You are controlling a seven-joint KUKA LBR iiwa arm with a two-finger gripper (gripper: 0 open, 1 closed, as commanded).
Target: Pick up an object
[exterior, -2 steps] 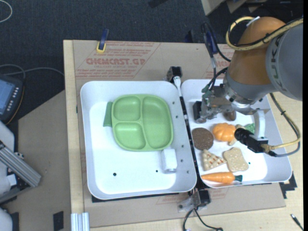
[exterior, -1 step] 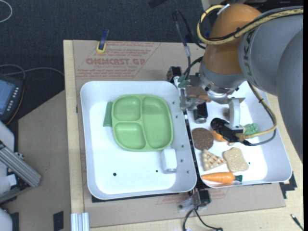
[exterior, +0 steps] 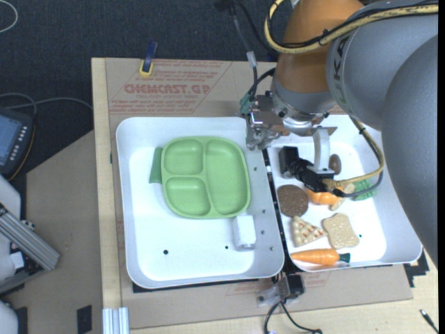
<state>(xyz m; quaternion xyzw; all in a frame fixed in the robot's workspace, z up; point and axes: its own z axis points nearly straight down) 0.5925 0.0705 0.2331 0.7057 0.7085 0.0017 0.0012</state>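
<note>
My gripper (exterior: 259, 139) hangs over the top of the divider between the two bins, at the upper right corner of the green divided plate (exterior: 205, 177). I see nothing held in it. The plate lies in the left bin (exterior: 139, 207), with a small white cylinder (exterior: 244, 232) just below it. In the right bin (exterior: 389, 235) lie a brown round cookie (exterior: 293, 200), a small carrot (exterior: 324, 198), a pale wedge (exterior: 306, 230), a toast slice (exterior: 341, 231) and a larger carrot (exterior: 316, 257).
The arm's large grey and orange body covers the upper right of the right bin. A small brown piece (exterior: 335, 163) and a green leafy piece (exterior: 361, 190) lie beside the wrist. A cardboard sheet (exterior: 174, 82) lies beyond the bins.
</note>
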